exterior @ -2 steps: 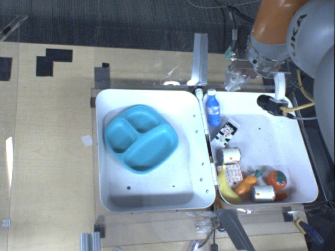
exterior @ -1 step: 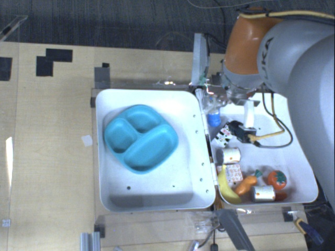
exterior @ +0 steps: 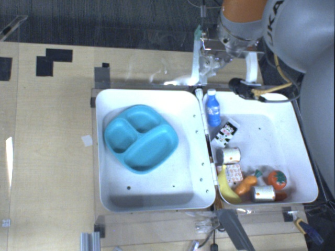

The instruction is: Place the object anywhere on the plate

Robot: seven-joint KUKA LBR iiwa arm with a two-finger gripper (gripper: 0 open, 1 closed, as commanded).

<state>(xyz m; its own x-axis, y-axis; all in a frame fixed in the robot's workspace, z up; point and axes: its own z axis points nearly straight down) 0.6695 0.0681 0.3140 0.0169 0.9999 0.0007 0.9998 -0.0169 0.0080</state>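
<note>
A banana (exterior: 224, 184) lay nearest, at the right bin's (exterior: 293, 120) seven o'clock, heaped with a carrot (exterior: 246, 184), cans and a blue bottle (exterior: 212, 110). The compartmented blue plate (exterior: 140, 138) sat at nine o'clock, unloaded. The claw (exterior: 209, 61) hovered at twelve, seemingly carrying nothing; its spread was unreadable.

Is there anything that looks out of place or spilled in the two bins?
Nothing is spilled. The blue plate lies flat in the left bin. In the right bin, the blue bottle lies on its side against the dividing wall.
</note>
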